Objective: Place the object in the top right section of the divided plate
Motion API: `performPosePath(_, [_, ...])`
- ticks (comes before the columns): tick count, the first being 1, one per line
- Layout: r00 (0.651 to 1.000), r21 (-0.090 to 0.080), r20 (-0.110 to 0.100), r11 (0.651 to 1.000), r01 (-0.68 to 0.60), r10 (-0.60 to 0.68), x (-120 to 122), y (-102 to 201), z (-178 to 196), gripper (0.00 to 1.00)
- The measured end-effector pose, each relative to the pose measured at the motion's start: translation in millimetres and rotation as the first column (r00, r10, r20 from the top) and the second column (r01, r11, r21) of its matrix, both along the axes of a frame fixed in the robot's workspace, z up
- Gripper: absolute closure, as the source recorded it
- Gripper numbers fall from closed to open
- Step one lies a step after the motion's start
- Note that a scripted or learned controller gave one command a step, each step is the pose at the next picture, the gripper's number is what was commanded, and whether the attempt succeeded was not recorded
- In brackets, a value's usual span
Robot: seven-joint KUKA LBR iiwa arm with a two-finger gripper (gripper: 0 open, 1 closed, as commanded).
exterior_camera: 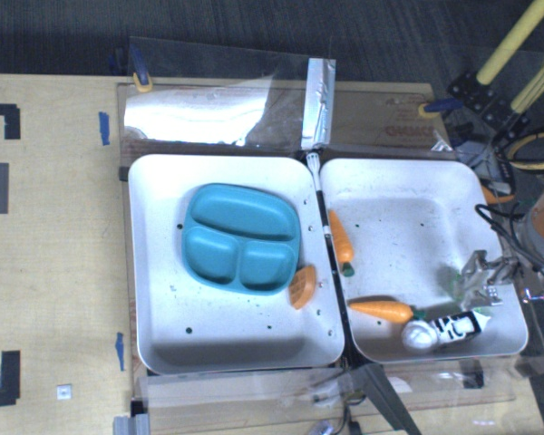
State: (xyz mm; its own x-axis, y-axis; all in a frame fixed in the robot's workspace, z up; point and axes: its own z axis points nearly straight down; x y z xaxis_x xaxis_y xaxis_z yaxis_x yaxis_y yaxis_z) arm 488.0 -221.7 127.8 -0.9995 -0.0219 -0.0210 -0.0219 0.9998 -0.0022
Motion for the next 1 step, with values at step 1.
performPosePath(1, [1.0, 0.001, 0.004, 1.0, 0.004, -0.004, 1.4, -0.1, 9.2, 1.0])
